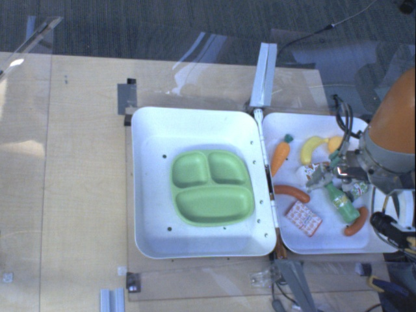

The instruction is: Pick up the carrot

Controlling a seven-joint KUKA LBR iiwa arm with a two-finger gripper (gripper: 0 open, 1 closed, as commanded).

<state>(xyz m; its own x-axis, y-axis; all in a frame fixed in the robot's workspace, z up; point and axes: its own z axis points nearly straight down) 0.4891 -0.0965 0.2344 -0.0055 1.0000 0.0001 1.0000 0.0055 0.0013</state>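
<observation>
Lying well left of the claw (320,174), the carrot (279,156) rests untouched; claw's spread unclear.

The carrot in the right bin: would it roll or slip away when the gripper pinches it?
The carrot looks like a smooth, stiff toy, so it probably won't bend but may slip. Its round, tapered body could roll or swivel if pinched off-centre. It lies beside the bin wall, which might stop it rolling.

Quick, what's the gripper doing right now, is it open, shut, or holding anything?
Gripper: cannot be told; it sits low over the right white bin, apart from the orange carrot with a green top.
</observation>
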